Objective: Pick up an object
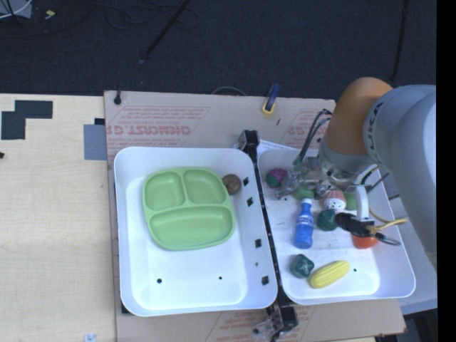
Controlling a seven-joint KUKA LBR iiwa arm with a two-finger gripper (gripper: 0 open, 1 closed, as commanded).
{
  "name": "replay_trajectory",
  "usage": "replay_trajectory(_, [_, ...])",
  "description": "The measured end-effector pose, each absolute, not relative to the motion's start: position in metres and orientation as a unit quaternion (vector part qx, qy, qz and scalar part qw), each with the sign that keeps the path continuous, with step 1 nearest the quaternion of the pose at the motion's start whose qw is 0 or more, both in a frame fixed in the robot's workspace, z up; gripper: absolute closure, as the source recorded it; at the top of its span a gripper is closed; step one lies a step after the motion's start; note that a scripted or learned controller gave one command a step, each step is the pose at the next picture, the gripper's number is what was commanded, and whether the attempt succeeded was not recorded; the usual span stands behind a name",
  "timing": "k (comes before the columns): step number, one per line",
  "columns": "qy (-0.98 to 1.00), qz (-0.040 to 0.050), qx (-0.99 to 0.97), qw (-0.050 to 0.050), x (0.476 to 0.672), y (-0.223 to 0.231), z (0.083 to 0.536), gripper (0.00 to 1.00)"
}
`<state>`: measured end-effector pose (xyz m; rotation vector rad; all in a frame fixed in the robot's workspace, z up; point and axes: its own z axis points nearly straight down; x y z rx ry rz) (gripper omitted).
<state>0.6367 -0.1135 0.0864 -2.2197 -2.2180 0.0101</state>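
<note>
Our end effector [308,179] hovers in the right white bin [395,280]; finger state unclear. The blue plastic bottle [304,224] lies at 6 o'clock, long axis 12–6.

- The bench [50,212] is light wood, with a few dark patches near its left end.
- A flat brown cardboard sheet [178,123] with red letters lies on the bench.
- Two white bins sit side by side on the cardboard: the left bin [135,262] and the right bin [388,280].
- A small yellow and blue thing [270,100], maybe a clip, sits at the cardboard's far edge.
</note>
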Motion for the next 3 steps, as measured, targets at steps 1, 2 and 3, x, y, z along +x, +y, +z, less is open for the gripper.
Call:
replay_trajectory(1, [-0.706, 0.0010, -0.709, 0.002, 0.638, -0.113, 0.099, 1.00])
replay_trajectory(2, [-0.705, -0.0005, -0.710, 0.000, 0.628, -0.119, 0.152, 1.00])
replay_trajectory(3, [-0.707, -0.0011, -0.707, -0.001, 0.627, -0.110, 0.201, 1.00])
